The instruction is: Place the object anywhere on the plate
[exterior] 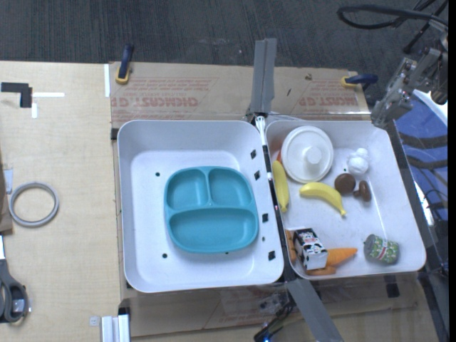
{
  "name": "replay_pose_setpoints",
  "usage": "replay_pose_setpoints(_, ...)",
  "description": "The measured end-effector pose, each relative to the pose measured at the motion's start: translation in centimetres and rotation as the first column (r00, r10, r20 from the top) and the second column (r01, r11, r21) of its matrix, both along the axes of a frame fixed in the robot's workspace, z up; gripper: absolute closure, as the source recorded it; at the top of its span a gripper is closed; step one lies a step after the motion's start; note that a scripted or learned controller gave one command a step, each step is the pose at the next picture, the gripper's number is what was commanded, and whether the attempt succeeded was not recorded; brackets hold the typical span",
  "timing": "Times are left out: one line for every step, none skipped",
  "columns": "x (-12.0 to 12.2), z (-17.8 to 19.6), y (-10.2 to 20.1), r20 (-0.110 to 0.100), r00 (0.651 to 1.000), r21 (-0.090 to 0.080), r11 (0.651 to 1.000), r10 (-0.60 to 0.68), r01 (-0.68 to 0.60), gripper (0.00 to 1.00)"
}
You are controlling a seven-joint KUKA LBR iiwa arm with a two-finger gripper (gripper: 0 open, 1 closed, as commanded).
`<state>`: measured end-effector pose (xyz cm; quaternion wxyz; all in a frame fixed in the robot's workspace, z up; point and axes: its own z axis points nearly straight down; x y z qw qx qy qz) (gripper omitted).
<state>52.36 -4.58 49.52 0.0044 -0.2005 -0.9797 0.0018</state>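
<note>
camera view, banana (324,194) lying diagonally, upper-left to lower-right

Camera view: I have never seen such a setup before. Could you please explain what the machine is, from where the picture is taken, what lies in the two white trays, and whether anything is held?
The picture comes from one fixed camera above a bench, looking down at a slant. The machine is a robot arm; its tool is at the upper right, above the corner of the right bin. I cannot tell whether the tool is open or shut, and nothing is visibly held. The left bin contains a blue plate with three compartments. The right bin holds toy food: two bananas, a white bowl, a carrot, a small carton, and a few small items. The aim is to put one object on the plate; that is not yet done.
</note>
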Motion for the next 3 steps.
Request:
replay_pose_setpoints(7.4, -7.0, 0.1, 0.005, 0.997, 0.001, 0.997, 0.076, -0.076, 1.0)
replay_pose_setpoints(12.6, -16.0, -2.1, 0.003, 0.987, 0.003, 0.987, 0.162, -0.162, 1.0)
replay_pose_setpoints(7.9, -18.8, -11.6, 0.006, 0.982, 0.003, 0.982, 0.189, -0.189, 1.0)
